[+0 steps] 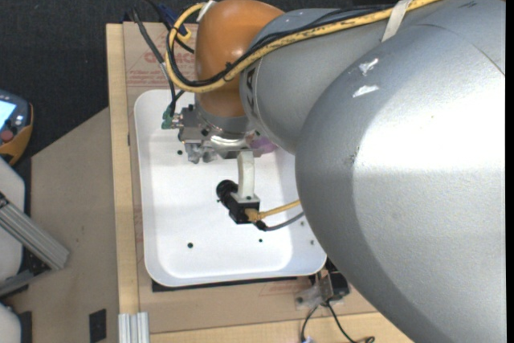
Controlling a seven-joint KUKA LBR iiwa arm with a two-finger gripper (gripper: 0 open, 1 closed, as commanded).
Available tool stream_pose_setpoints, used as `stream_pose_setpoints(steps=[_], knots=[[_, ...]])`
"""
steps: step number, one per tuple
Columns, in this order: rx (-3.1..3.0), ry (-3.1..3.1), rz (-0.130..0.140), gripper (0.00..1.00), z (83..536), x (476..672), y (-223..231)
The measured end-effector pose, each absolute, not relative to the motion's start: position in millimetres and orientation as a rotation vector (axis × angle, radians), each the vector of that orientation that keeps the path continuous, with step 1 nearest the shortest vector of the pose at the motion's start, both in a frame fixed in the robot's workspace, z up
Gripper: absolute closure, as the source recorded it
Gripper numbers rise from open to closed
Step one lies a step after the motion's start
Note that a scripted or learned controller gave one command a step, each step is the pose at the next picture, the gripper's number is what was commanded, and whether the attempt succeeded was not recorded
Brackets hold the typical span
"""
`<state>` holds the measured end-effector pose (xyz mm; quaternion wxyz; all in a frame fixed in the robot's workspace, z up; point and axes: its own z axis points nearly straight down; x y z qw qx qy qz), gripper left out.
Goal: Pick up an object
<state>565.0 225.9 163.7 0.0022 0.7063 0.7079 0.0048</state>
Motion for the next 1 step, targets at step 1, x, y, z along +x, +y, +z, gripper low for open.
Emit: stream_pose_setpoints(steps=[1], knots=[[2.226, 2.223, -0.009, 1.0, 144.2, 525.4, 224.0]])
